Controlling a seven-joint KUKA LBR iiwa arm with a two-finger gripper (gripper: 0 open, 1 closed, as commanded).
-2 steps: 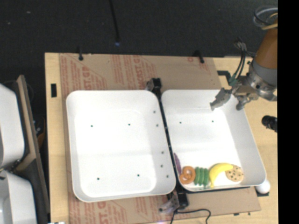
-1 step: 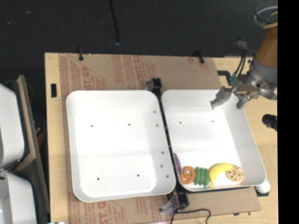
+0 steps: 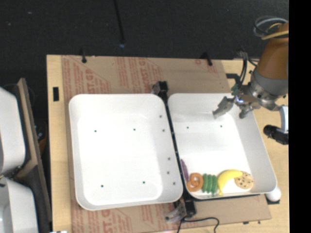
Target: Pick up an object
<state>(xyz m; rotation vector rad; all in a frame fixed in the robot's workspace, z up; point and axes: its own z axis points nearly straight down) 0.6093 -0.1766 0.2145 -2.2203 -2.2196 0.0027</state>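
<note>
Surface (image 3: pixel 121 74): cardboard-lined bench top carrying both bins; I take the liner to be there to protect the top and keep the bins from sliding.

Left bin (image 3: pixel 77 144): sits touching the right bin's left wall, so the two share one central seam. Nothing to pick there, so I judge it the drop side.

Right bin (image 3: pixel 260 147): my landmark for everything below. All the candidate objects are bunched against its near wall, in a row along the bottom edge. Probably they slid or were pushed there; the pile against the rim leaves little room for a finger on the wall side.

My arm (image 3: pixel 273 64): reaches in over the right bin's far right corner, held high and clear of the objects.

Gripper (image 3: pixel 234 107): spread open with nothing between the fingers, hanging over the far part of the right bin, well apart from the row of objects. Open is the correct posture for an approach.

Objects, along the right bin's near wall:
- banana (image 3: pixel 228 176), yellow, right of centre, touching its neighbours.
- cookie (image 3: pixel 243 181), speckled, partly over the banana's right end.
- green piece (image 3: pixel 210 183), ribbed, just left of the banana.
- orange ring (image 3: pixel 195 182), leftmost of the cluster.
- purple sliver (image 3: pixel 184 169), thin, against the right bin's left wall.

Judgement: no grasp yet begun. The orange ring looks the most accessible, having free space on its left.
</note>
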